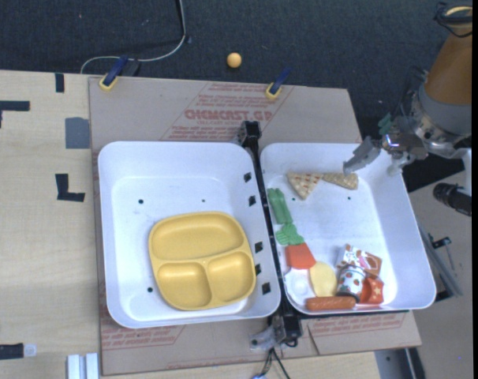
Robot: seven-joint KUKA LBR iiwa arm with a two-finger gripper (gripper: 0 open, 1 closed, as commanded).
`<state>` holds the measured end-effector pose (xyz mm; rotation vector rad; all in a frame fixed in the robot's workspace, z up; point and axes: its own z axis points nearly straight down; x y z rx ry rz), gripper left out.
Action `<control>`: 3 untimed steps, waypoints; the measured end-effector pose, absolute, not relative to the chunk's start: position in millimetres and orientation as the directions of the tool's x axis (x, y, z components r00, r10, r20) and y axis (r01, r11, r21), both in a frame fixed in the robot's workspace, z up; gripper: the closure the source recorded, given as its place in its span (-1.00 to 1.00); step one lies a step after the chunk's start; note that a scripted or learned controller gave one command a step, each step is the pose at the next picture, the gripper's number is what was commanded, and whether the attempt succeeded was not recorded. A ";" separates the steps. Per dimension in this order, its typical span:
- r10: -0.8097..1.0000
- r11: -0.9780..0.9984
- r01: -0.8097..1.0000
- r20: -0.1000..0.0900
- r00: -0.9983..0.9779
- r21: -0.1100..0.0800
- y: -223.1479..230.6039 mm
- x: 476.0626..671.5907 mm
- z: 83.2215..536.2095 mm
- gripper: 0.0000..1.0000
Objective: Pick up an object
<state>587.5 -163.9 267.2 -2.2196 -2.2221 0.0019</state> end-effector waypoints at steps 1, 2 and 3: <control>1.000 0.004 1.000 0.004 -0.004 -0.014 -116.6 598.3 99.7 -1.00; 1.000 0.000 1.000 -0.003 0.000 -0.024 -99.9 665.5 81.8 -1.00; 1.000 0.000 1.000 -0.003 0.000 -0.016 -100.0 664.9 92.7 1.00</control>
